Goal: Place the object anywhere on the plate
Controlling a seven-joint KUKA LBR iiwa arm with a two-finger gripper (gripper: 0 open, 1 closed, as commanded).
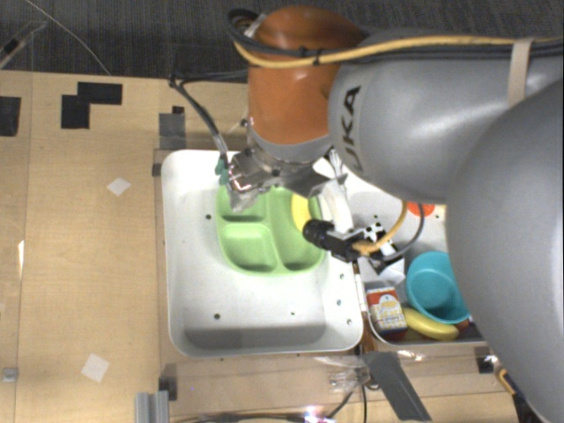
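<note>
Plate: green divided plate (263, 241), in the left white bin (189, 263), toward that bin's 1 o'clock corner; sits close under the wrist, so within easy reach for a drop.
Arm: KUKA iiwa arm (423, 104), orange band uppermost, reaching in from 3 o'clock and hanging over the plate's 12 o'clock rim.
Gripper: gripper (242, 181) low over the plate's far compartment; spread or pressed together, cannot tell, hidden under the wrist body.
Object: probably the yellow piece (301, 208) peeking out at the plate's 2 o'clock edge, beside the wrist; resting on the plate or carried, unclear.
Stage: placing step by the look of it, release not confirmed.
Right bin: right white bin (388, 214) mostly covered by the arm; teal cup (436, 287), banana (430, 326) and a small red-labelled can (386, 311) crowded at its 6 o'clock end.
Surface: tan bench (79, 263) with black markers at 11 o'clock, small pale tags scattered.
Room: dark ribbed floor (132, 16) beyond the bench at 12 o'clock, cables trailing.
</note>
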